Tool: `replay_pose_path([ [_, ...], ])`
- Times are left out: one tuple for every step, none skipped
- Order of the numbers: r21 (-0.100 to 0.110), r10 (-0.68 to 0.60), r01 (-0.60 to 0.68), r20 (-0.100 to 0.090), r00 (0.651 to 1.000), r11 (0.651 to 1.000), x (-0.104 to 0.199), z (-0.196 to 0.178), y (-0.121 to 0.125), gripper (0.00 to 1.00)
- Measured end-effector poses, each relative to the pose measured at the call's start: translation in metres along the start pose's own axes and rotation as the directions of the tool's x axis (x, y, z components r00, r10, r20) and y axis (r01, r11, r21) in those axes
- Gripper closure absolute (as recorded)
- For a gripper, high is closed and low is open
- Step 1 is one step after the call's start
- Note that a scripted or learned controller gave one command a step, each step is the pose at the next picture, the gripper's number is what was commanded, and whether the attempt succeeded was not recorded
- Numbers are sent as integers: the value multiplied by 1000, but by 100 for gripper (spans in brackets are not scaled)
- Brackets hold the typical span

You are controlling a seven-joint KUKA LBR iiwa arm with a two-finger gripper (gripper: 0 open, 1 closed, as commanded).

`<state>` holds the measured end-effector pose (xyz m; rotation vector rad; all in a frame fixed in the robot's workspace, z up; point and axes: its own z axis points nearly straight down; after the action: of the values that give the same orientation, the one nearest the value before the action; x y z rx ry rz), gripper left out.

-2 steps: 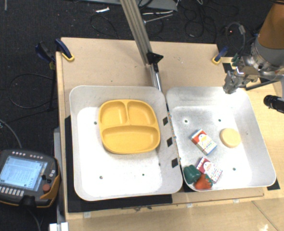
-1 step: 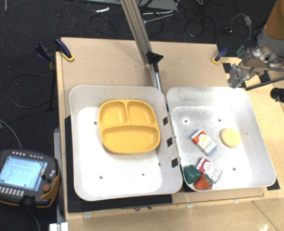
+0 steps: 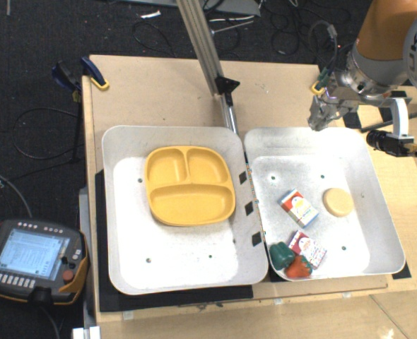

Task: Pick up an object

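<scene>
My gripper (image 3: 320, 119) hangs over the far rim of the right bin (image 3: 364, 154), well above its floor. Nothing shows between its fingers. In that bin lie a small red and white box (image 3: 298, 207), a round tan cookie-like disc (image 3: 338, 202), a second red and white packet (image 3: 309, 248) and a red and green toy vegetable (image 3: 288, 258) in the near left corner. All of these lie nearer the camera than the gripper.
The left bin (image 3: 124, 189) holds a yellow divided plate (image 3: 190, 185). A metal pole (image 3: 205, 37) rises at a slant between the bins at the back. A teach pendant (image 3: 32, 260) lies off the bench at lower left.
</scene>
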<state>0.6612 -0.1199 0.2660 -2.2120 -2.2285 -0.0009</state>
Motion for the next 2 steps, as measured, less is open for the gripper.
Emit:
replay_pose_path([
  [2,0,0,-1,1000,1000,56,15,-7,100],
  [1,-1,1,-1,1000,1000,119,26,-6,100],
])
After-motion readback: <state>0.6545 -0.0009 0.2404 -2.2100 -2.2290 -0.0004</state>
